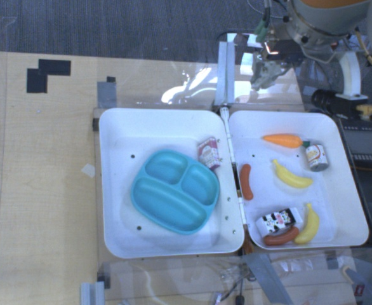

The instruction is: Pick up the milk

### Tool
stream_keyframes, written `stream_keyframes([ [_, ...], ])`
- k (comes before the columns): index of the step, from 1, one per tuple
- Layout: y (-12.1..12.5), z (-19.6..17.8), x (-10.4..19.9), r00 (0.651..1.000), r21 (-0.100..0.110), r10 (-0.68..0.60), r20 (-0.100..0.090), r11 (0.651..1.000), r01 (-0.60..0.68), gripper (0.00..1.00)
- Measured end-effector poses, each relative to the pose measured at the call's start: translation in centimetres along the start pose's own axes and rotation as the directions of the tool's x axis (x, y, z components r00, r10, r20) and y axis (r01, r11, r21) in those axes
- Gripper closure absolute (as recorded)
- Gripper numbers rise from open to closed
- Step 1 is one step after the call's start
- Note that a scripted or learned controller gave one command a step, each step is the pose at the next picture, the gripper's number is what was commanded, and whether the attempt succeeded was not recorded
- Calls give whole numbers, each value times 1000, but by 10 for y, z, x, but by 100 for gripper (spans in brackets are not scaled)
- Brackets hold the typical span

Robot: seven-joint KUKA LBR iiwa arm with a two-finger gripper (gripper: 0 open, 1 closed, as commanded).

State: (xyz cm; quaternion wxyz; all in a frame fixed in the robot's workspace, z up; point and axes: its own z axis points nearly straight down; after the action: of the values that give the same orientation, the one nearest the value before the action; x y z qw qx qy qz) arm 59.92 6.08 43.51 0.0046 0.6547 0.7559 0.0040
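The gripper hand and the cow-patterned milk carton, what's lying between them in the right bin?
In the camera view, between the hand and the black-and-white milk carton lie an orange carrot and a yellow banana.

camera view: fixed overhead | slanted down | both bins (pixel 227 138) framed | arm (pixel 332 5) enters right

Plastics, wood grain and carpet, by their finish.
The two shallow white plastic bins (pixel 173 122) look smooth with a soft sheen; the sky-blue divided plastic tray (pixel 173 196) is matt; the yellow plastic banana (pixel 292 176) is glossy. The pale wood-look bench top (pixel 40 189) is smooth beside rough dark blue-grey carpet (pixel 110 11).
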Motion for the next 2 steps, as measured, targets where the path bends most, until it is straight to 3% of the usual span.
stream_keyframes([
  [1,-9,-1,33,955,6,-298,-3,955,298,100],
  [2,-37,-1,77,988,9,154,0,988,-154,100],
])
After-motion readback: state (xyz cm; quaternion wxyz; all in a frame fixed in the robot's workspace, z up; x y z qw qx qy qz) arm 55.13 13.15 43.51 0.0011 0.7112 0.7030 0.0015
